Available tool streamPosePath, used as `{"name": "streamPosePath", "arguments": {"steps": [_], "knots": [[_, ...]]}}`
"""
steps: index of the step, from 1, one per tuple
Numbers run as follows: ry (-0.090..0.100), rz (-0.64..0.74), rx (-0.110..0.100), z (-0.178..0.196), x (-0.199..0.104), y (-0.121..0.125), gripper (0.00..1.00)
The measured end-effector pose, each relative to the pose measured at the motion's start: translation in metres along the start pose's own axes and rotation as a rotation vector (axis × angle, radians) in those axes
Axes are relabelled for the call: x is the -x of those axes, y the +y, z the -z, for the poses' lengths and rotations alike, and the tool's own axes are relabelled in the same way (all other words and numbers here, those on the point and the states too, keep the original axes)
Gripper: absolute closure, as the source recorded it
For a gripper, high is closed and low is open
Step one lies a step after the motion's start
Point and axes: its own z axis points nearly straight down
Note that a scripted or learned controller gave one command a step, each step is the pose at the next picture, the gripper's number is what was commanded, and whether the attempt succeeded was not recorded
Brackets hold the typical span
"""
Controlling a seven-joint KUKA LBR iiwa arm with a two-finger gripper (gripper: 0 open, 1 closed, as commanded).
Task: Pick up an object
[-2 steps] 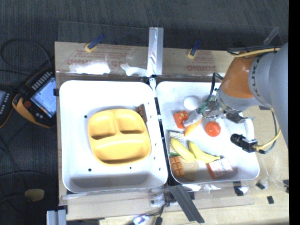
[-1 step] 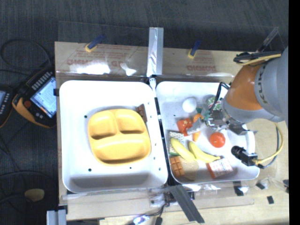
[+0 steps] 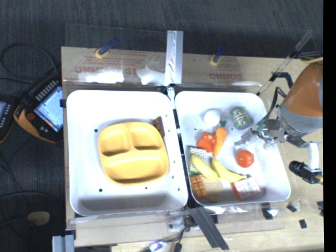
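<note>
Two shallow white bins sit side by side on the bench. The left bin (image 3: 79, 156) holds a yellow compartment tray (image 3: 133, 152), lying flat near the bin's centre, with a small dark brown item (image 3: 158, 124) touching its upper right corner.

The right bin (image 3: 273, 177) holds the graspable objects. A white ball (image 3: 211, 117) lies near the top, with a green patterned can (image 3: 240, 116) to its right. Below the ball, a red pepper (image 3: 207, 141) lies touching an orange carrot (image 3: 220, 139). A red tomato (image 3: 244, 158) sits alone toward the bin's right side. Two yellow bananas (image 3: 216, 169) lie diagonally near the lower wall, beside a waffle-like brown block (image 3: 198, 185) and a red-and-white packet (image 3: 248, 187).

The arm (image 3: 307, 101) enters from the right, its orange band above the wrist. The gripper (image 3: 252, 135) hangs over the right side of the right bin, just above the tomato and below the can. Whether the gripper is spread or closed cannot be told from this angle, and nothing can be seen in its grasp.

A handheld pendant (image 3: 44, 112) lies off the bench to the left.
</note>
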Motion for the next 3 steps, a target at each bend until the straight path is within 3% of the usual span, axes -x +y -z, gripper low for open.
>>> {"name": "streamPosePath", "arguments": {"steps": [1,2,3], "knots": [[-0.003,0.066,0.011,-0.058,-0.014,-0.017,0.0],[-0.002,0.066,0.013,-0.049,-0.014,-0.016,1.0],[0.0,-0.077,-0.001,0.041,-0.072,0.012,1.0]]}}
